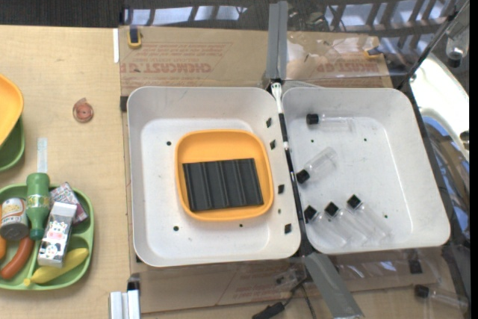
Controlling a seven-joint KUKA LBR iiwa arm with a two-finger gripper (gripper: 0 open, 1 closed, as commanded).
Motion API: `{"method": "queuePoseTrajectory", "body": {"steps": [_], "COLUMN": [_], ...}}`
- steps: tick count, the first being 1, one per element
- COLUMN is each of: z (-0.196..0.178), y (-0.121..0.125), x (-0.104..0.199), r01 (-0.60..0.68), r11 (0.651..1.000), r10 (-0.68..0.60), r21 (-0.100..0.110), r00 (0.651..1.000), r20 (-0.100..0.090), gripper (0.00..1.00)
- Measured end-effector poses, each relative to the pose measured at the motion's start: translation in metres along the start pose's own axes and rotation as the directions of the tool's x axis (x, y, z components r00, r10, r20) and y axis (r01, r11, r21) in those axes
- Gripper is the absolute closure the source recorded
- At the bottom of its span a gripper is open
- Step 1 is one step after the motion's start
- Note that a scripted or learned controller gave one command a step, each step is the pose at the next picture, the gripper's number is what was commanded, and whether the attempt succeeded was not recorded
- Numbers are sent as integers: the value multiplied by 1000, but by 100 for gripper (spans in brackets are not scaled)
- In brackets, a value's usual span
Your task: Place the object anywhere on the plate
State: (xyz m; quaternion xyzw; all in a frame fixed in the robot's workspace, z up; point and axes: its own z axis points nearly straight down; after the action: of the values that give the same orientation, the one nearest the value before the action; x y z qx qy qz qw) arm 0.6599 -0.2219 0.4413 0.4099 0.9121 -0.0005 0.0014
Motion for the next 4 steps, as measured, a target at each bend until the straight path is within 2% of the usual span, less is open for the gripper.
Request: {"method": "queuePoseTrajectory", "body": {"steps": [1, 2, 3, 4], "z": [0, 0, 0, 0], "y": [-4, -5, -7, 0], "x": [3, 5, 6, 0], "r01": [315, 558, 755, 934], "r11": [949, 830, 655, 358], "r10": [-315, -558, -755, -934], "r21": [0, -2, -3, -2], "r00": [949, 830, 655, 358], "r20": [-2, -1, 0, 4], "gripper": [100, 100, 100, 100]}}
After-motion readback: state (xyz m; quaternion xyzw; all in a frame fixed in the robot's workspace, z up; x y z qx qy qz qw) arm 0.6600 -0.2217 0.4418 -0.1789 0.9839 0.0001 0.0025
